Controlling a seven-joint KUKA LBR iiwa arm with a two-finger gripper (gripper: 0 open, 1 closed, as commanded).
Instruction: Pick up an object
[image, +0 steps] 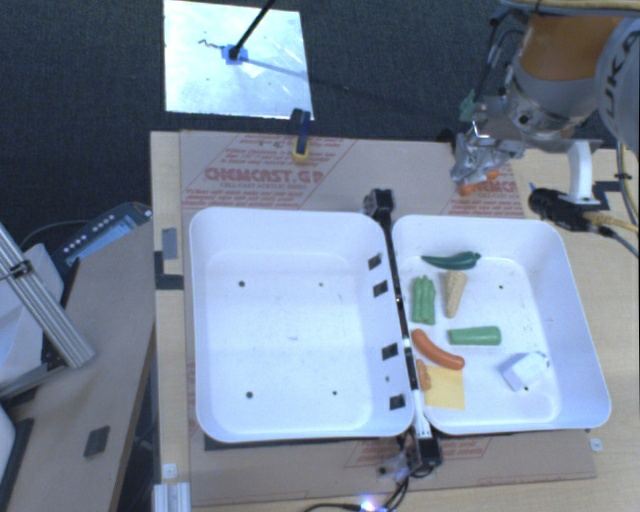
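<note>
One small orange piece (468, 186) sits clamped in our gripper (474, 176), raised beyond the right bin's (575, 290) far rim.

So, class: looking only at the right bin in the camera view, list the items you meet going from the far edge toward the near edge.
Dark green pepper → cone → green block → sausage → white piece → yellow slice. The green pod beside the cone is left out, since the two overlap in depth.
</note>
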